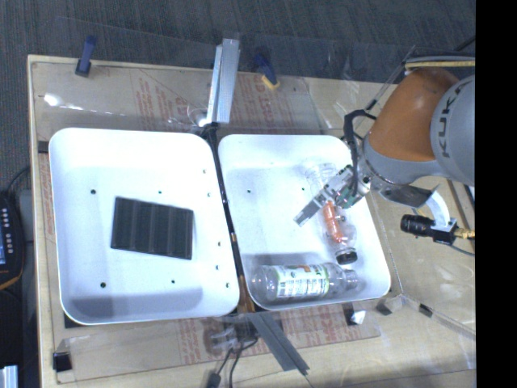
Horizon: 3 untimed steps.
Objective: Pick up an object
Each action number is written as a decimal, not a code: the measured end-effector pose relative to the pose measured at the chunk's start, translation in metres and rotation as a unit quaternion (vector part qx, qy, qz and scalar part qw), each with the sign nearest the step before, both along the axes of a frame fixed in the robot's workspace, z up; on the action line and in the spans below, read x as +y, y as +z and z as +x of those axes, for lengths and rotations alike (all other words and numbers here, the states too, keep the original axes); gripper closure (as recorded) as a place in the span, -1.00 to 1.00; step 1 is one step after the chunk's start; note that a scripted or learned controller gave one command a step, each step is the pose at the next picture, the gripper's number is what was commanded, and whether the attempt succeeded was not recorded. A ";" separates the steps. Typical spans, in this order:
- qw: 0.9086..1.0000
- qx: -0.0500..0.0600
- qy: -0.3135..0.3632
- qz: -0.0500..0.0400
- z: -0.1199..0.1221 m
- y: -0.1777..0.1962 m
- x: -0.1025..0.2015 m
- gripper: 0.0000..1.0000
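Note:
My gripper (317, 207) hangs over the middle of the right bin (266, 156), reaching in from the right. Just below and to its right lies a small clear bottle (337, 231) with orange contents and a black cap, close to the gripper; whether they touch I cannot tell. A scrap of crumpled clear plastic (317, 172) sits just behind the gripper. A larger clear plastic bottle (303, 281) with a green-and-white label lies on its side along the bin's front wall. A flat black ribbed rectangle (153, 227) rests in the middle of the left bin (73, 156).
The two white bins stand side by side, divided by a dark seam (226, 217). A metal bar (222, 79) rises behind the seam. Blue clamps (85, 55) hold the bench's back edge.

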<state>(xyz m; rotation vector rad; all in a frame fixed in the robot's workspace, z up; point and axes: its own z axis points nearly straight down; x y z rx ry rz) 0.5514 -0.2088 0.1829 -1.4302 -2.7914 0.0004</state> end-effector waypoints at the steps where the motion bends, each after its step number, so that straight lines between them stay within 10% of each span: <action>1: 1.000 -0.003 0.007 -0.001 0.018 0.002 -0.002 -1.00; 3: 0.999 -0.003 0.033 -0.001 0.011 0.014 0.000 -1.00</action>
